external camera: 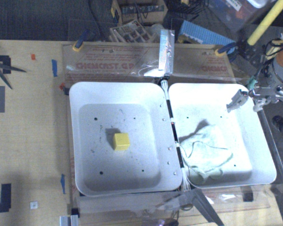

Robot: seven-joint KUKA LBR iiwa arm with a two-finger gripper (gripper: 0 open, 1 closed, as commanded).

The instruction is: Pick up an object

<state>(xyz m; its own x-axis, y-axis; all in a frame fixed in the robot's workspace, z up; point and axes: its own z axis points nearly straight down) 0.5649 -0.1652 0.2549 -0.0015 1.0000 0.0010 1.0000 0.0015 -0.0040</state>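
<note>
- Left bin (80, 102): a shallow white tray with rounded corners and a sunken grey floor speckled with dark flecks and a few small holes.
- Yellow block (121, 141): a small cube lying on the floor of the left bin, a little left of the middle, resting flat and apart from every wall. Nothing touches it.
- Right bin (262, 164): a matching white tray set just beside the left one, the two rims meeting along a central seam.
- Pale cloth (208, 149): a crumpled, whitish-green piece of soft material lying in the lower middle of the right bin, with a thin dark line curling across it and a dark streak just above it on the floor.
- Gripper (244, 99): seen at the upper right corner of the right bin, above its rim, reaching in from the right side. One grey finger (235, 100) points down and left over the bin. Whether the tool is spread or closed cannot be told from this angle, and nothing is seen in its grasp.
- The gripper stands well apart from the yellow block, which lies in the other bin, and is also clear of the cloth.
- Bench (28, 126): a light wooden surface bearing both bins, with blue tape marks (54, 68) along its left part.
</note>
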